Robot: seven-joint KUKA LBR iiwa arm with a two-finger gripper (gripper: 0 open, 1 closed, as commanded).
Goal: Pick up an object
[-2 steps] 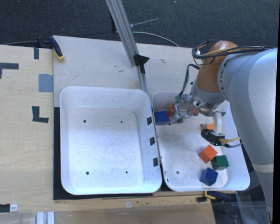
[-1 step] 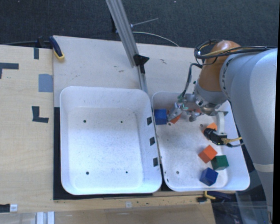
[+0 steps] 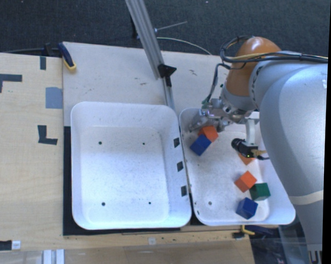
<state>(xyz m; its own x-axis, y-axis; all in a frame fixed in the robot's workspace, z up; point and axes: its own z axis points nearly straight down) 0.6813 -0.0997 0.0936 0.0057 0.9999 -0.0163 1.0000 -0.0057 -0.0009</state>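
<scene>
The arm point(image 3: 286, 100) reaches in over the right bin point(image 3: 219, 212), its gripper point(image 3: 210, 124) low at that bin's upper left corner. Whether the claw is released or clenched cannot be told. An orange block point(image 3: 210, 133) sits directly beneath the gripper, touching a blue block point(image 3: 199, 145) just below it and to the left. Near the bin's lower right lie a second orange block point(image 3: 245, 181), a green block point(image 3: 260, 191) just beside it, and a second blue block point(image 3: 247, 208) below them. The left bin point(image 3: 126, 165) stands alongside, rims adjoining.
</scene>
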